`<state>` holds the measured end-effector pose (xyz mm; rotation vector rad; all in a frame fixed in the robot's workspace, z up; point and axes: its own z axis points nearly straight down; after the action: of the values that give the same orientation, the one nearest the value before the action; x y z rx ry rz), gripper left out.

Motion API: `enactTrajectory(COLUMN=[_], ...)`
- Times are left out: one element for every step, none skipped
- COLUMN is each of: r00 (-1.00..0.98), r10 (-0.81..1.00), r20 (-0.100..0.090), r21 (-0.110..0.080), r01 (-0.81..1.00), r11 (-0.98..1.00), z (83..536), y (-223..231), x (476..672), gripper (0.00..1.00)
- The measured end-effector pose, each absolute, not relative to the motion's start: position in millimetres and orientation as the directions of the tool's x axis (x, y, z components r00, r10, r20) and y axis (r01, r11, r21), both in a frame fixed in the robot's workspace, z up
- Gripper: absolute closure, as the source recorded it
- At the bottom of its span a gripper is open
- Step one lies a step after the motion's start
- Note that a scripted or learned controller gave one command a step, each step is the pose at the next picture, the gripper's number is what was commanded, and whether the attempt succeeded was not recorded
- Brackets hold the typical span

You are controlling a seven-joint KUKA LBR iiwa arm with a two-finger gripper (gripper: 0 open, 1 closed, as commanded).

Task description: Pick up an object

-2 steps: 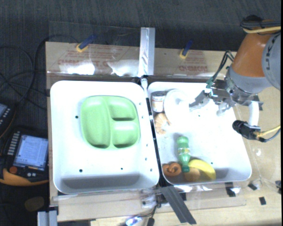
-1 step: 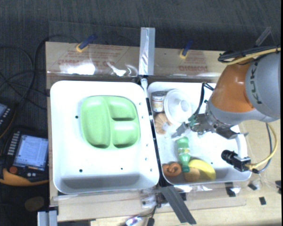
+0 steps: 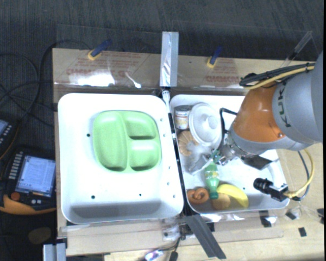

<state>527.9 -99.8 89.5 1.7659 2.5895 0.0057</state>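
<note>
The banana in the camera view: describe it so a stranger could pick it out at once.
Start at the right-hand white bin, the one the grey and orange arm reaches into. Go to its near edge, where a few small foods lie in a row. The banana is the curved yellow one at the right end, beside a brown potato-like piece and just below a small green bottle.

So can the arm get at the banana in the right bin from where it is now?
Probably yes. The banana lies uncovered near the front wall of the right bin, close below the gripper. A green bottle and a brown item crowd its left side, so a clean grasp is uncertain.
</note>
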Motion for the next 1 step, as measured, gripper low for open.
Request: enactTrajectory(r00=[-0.364], r10=[0.932], r20=[-0.004], r21=[0.011], r01=[0.931], r11=[0.364], z=[99.4], y=[-99.8], x=[529.5], gripper=[1.00])
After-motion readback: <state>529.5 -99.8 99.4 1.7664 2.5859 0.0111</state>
